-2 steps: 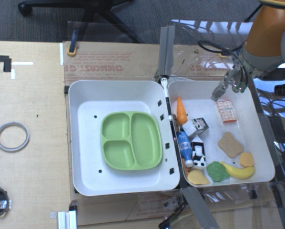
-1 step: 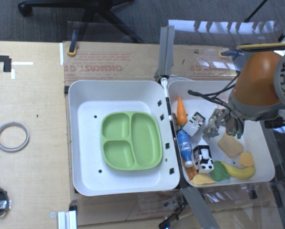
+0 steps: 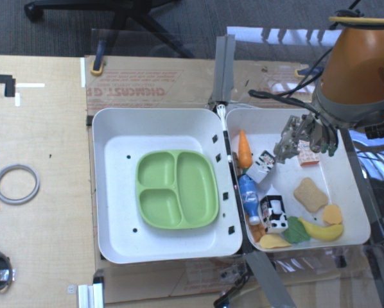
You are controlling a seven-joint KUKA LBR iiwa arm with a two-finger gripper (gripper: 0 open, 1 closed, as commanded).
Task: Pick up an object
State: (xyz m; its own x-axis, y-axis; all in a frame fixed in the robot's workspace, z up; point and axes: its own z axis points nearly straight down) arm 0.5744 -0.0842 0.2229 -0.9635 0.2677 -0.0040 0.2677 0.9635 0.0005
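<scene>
Gripper [image 3: 293, 141] hangs over the right bin [image 3: 359, 236], above its back part, near a small white carton [image 3: 264, 162] and a red-and-white packet [image 3: 309, 156]. Nothing can be seen between the fingers; if the jaws stand apart or together, I cannot tell, the view is too blurred there. The step in hand seems the approach, before any grasp. The next move probably calls for choosing one object, maybe the carton beside the carrot [image 3: 244, 149], and descending straight on it.
</scene>
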